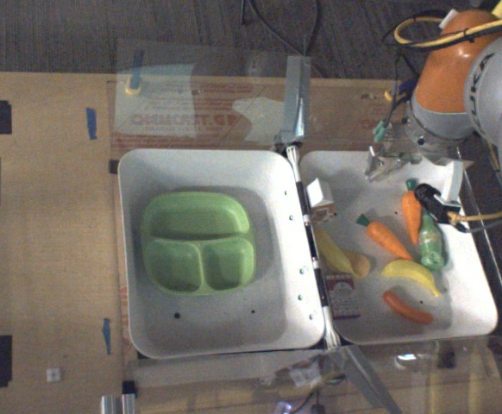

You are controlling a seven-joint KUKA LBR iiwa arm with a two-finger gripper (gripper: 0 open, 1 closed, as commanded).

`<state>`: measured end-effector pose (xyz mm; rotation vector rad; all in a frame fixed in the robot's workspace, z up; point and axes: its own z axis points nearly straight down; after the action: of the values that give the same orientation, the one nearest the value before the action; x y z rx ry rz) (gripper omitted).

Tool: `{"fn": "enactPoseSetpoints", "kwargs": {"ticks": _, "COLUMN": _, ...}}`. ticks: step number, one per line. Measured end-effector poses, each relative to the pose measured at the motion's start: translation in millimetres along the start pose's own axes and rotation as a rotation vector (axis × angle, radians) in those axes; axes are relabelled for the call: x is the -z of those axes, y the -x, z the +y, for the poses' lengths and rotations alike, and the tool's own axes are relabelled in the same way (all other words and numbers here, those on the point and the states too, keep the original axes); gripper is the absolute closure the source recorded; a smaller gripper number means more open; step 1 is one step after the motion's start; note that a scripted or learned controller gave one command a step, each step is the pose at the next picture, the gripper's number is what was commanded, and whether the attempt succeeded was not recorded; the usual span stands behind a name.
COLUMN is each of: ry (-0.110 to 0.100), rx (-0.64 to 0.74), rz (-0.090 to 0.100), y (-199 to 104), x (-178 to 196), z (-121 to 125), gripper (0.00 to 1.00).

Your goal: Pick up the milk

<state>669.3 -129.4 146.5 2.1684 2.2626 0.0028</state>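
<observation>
Gripper (383,164) hangs over right bin's (473,317) far edge; finger state cannot be told. One milk carton (320,195) leans at that bin's left wall. Also there: two carrots (386,238), two bananas (411,274), one green bottle (430,244).

Can't really make out the hand (386,159), just a greyish blur with no telling how the fingers sit. Arm (475,76) above it chopped off by the right edge, cables too. Small carton (320,195) just left of and below the hand, tucked against the bin divider, too tiny to read any label. Another carton (343,294) well below the hand, half jammed under the divider, print way too blurry to read. Green bottle (430,244) down and right of the hand, cap end covered by a black cable end. Lettering on the counter (44,231) under the clear sheet, far left of the hand, too washed out to read.
</observation>
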Motion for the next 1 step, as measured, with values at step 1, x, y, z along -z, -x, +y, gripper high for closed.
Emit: {"fn": "enactPoseSetpoints", "kwargs": {"ticks": 1, "ry": -0.007, "rx": -0.238, "rz": 0.003, "y": 0.7, "x": -56.3, "z": -2.9, "gripper": 1.0}}
